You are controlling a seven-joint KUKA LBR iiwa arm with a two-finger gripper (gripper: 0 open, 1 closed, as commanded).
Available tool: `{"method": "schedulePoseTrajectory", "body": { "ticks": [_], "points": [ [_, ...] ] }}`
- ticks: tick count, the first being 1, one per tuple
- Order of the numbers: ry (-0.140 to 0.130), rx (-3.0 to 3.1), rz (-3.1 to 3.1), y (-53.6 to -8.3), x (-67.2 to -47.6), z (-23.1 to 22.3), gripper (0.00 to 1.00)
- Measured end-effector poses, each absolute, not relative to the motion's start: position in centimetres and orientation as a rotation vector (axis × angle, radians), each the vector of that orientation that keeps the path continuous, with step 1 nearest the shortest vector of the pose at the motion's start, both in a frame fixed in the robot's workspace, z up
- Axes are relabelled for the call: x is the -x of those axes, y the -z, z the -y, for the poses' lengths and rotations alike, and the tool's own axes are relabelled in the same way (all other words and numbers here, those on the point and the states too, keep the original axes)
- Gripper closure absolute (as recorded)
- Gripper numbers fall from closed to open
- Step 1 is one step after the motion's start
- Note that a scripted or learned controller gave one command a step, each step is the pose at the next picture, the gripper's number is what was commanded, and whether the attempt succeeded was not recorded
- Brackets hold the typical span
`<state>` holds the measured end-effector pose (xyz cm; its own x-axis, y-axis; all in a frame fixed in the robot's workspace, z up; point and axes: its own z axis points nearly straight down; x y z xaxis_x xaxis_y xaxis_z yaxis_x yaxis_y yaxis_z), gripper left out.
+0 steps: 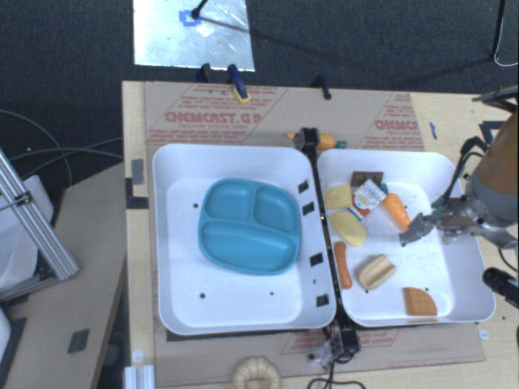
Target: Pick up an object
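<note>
Camera view showed the gripper (415,229) low over the right bin (466,298), reaching in from the right; whether it was open or closed could not be told, and nothing was visible in its grasp. Just left of it lay the carrot (396,211), long axis diagonal, narrow end toward lower right. The sausage (343,264) lay near the divider, long axis almost vertical. The bread roll (375,271) sat beside it, tilted toward upper right. The waffle (419,301) lay near the front wall. The left bin (174,241) held a blue plate (250,225).
</note>
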<state>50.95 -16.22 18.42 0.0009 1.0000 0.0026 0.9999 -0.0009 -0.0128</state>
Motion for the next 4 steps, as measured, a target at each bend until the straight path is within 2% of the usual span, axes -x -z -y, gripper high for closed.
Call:
{"method": "schedulePoseTrajectory", "body": {
  "ticks": [1,2,3,4],
  "points": [
    [0.001,2.219,2.225,-19.1,-51.3,16.2,0.0],
    [-0.002,2.218,2.221,-14.9,-51.3,16.1,0.0],
    [-0.002,2.217,2.22,-8.8,-51.7,16.0,0.0],
    [0.0,2.221,2.221,-8.4,-51.7,16.1,0.0]
  ]
}}
